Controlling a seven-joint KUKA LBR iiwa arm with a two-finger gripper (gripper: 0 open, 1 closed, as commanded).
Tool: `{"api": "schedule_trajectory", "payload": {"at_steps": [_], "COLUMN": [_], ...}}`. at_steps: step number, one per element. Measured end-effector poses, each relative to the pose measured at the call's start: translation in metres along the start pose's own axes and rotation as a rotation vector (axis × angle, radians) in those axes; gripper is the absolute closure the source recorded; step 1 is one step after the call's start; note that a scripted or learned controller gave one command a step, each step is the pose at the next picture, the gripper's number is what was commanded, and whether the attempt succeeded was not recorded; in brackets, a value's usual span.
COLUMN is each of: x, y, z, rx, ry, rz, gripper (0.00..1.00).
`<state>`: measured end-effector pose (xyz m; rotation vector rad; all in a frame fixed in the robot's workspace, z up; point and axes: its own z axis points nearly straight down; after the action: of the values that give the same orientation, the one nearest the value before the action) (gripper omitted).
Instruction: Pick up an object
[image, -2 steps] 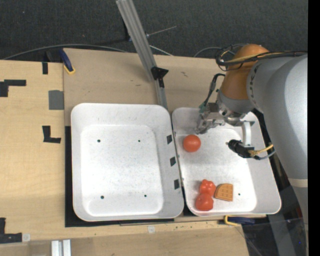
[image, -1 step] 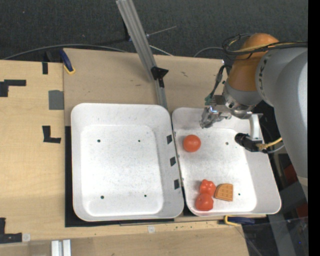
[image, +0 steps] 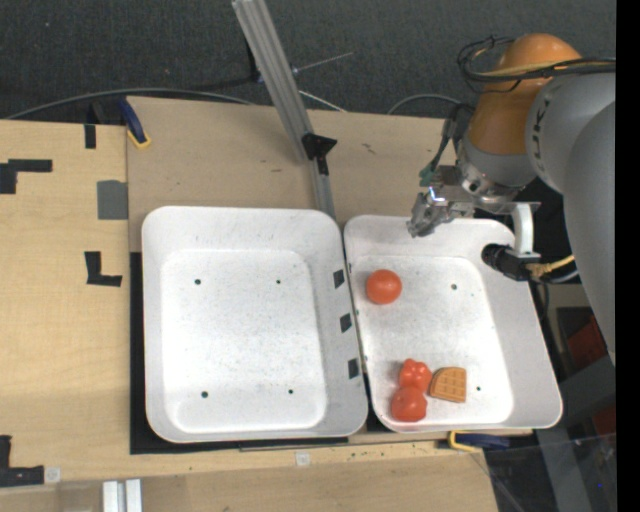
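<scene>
An orange-red ball-like fruit (image: 383, 287) lies in the upper left part of the right bin (image: 520, 330). Two red pieces, one above the other (image: 413, 375) (image: 408, 405), sit near that bin's front edge, with a tan waffle-like piece (image: 449, 384) touching them on the right. My gripper (image: 428, 218) hangs over the bin's back rim, above and to the right of the orange-red fruit, with nothing visible between its fingers. The view is too small to show how the fingers stand.
The left bin (image: 170, 300) sits beside the right one, sharing a middle edge with black clips (image: 345, 322). A slanted metal pole (image: 285, 90) rises behind the bins. The wooden bench (image: 60, 280) extends left, marked with black tape.
</scene>
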<state>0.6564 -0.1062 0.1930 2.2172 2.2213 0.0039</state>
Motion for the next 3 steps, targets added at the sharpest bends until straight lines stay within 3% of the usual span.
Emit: {"api": "schedule_trajectory", "payload": {"at_steps": [2,3], "x": [-0.002,0.042], "y": [0.002,-0.021], "z": [-0.097,-0.076], "rx": [-0.001,0.008], "ry": [-0.001,0.001], "rz": [0.000,-0.002], "gripper": [1.00,1.00]}}
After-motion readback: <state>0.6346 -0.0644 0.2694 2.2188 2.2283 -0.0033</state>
